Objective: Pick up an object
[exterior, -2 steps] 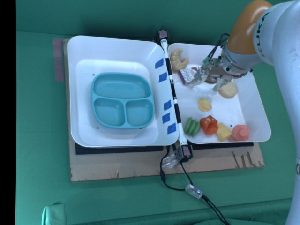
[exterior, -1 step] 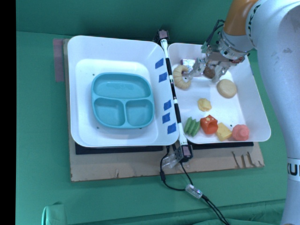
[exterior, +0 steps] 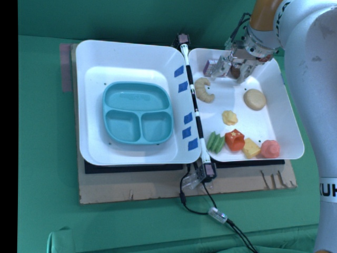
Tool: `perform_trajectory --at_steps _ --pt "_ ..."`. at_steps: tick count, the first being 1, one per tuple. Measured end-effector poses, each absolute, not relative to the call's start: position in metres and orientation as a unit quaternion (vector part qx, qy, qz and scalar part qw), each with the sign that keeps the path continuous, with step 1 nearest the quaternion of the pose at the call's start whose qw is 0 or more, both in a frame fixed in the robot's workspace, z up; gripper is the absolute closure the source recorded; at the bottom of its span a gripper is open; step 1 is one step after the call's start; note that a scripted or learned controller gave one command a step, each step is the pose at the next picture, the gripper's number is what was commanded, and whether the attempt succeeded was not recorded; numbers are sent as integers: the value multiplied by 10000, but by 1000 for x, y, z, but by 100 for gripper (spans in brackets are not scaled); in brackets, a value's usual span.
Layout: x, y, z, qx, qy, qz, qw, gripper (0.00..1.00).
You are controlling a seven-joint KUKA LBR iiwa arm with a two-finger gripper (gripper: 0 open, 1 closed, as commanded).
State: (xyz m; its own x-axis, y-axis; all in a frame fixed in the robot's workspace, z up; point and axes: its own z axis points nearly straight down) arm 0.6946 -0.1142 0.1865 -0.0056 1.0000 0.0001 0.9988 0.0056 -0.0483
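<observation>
Tool [exterior: 232, 67] over right bin [exterior: 287, 109], teal plate [exterior: 138, 113] left

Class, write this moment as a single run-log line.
arm: over right white bin far corner | gripper: by small purple block | grasp: unconfirmed | teal divided plate: left bin

A small purple object [exterior: 211, 66] lies at the right bin's [exterior: 284, 91] far edge, beside a croissant [exterior: 204, 89].
</observation>
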Motion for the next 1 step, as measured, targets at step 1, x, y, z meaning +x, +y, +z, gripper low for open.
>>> perform_trajectory --at_steps 1 --pt "697 -115 205 -7064 -7075 172 132 100"
